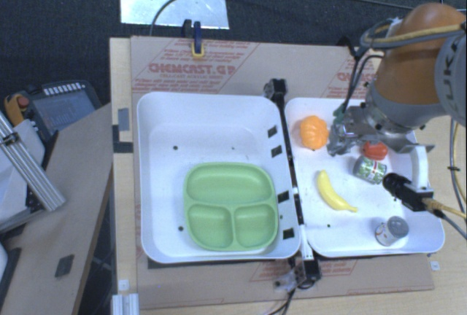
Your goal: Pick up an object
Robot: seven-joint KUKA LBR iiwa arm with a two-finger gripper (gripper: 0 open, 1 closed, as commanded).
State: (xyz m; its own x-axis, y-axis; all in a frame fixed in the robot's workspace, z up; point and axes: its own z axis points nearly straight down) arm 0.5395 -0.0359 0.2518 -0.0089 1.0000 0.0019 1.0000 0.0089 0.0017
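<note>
Banana (336, 192): yellow, lower middle of right bin (430, 237), long axis running upper left to lower right; lies below and slightly left of gripper (341, 140), near but apart. Gripper state: cannot tell. Small can (391, 230), lower right of frame, grey lid up. Red-capped bottle (372, 163), on its side just right of gripper, closest obstacle. Orange pumpkin-like toy (314, 132), just left of gripper. Left bin (168, 117): holds green divided tray (230, 205), well apart from everything else.
</note>
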